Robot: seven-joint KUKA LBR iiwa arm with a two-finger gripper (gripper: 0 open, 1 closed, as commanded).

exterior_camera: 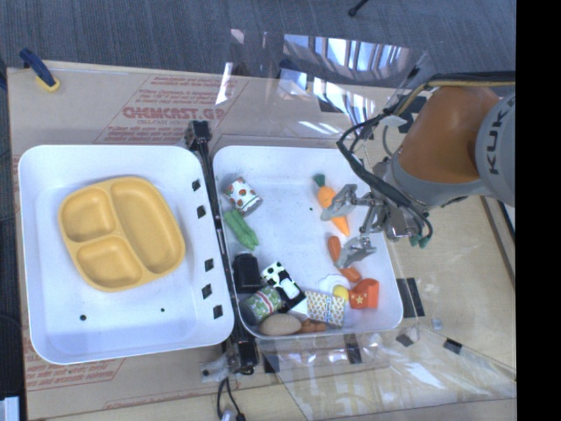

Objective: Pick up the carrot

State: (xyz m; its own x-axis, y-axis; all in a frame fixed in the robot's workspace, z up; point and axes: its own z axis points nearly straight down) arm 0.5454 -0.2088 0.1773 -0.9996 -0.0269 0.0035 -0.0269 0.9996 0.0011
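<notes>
Reaching in from the right, the grey arm [456, 143] with its orange band hangs over the right bin [289, 160]. Gripper [348, 226] sits low above the bin's right side, fingers [342, 202] spread apart, one toward the back, one toward the front. Nothing clamped between them.

Carrot [330, 202], orange with a green top, lies in the right bin near its back right part; its body runs right at the gripper's upper finger, tip poking into the gap between the fingers. Can't tell if the finger touches it.

More orange pieces [335, 247] lie just in front of the gripper. Red block [364, 295] near the front right corner. Green pod [240, 229] and small can [243, 195] by the bin's left wall. Cow-print toy [280, 281], a second can [262, 304] and other clutter bunched along the front edge.

Left bin [44, 323] holds a yellow divided plate [120, 231], three sections, lying flat.
</notes>
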